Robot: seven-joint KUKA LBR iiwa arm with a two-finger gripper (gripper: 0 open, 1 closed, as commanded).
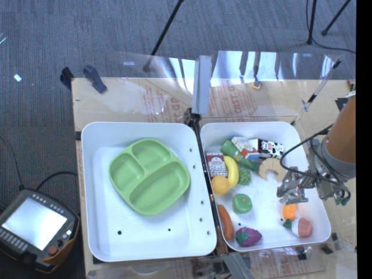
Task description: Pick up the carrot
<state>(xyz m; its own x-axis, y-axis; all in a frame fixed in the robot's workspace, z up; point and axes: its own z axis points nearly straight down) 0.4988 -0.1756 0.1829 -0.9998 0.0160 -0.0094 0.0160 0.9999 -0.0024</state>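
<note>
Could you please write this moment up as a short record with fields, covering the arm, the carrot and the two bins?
gripper: low over the right bin, directly above the carrot
carrot: small, orange, on the right bin's floor near its right side
left bin: holds a green divided plate
right bin: holds toy foods, including a banana
carrot held: not visibly

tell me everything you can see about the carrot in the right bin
The carrot is a small toy with a bright orange body and a dark green leafy tip, plastic by the look of it. It lies on the floor of the right bin, near the bin's right wall, with its green end pointing toward the near edge. The pincer hangs just above it, partly covering its top. A pink and white toy lies close beside its green end; whether they touch is unclear.
</note>
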